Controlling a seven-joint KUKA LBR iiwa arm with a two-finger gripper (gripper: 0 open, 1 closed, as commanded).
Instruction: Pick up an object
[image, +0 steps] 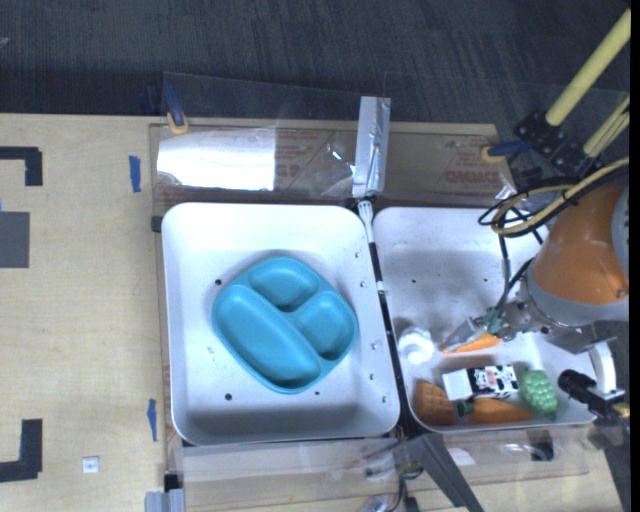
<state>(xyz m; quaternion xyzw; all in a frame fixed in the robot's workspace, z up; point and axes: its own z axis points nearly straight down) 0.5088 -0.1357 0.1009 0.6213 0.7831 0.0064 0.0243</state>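
Showing an early stage of the pick: the arm (585, 255), grey with an orange band, leans in over the right bin (440, 250), and its gripper (497, 322) is low among the cluttered objects near that bin's front wall. Nothing is visibly lifted, so the grasp appears not yet made; closing on an item and raising it remain. Whether the fingers are apart or together cannot be told, since the wrist hides them.

Candidate objects lie bunched in the front half of the right bin. An orange carrot (472, 344), slim and tapered, lies just beside the gripper. Near it is a small white cap (416, 347), round and glossy. Further forward lie a white block (482, 382) with dark printed marks, a bumpy green piece (538, 392) like a bunch of grapes, and a brown-orange rounded piece (433, 401), all close together or touching.

Both bins are shallow, white, smooth plastic with rounded corners. The left bin (190, 240) holds a blue divided tray (284, 322), a glossy oval with three compartments, well apart from the gripper. The bench (70, 300) is pale, matte wood.
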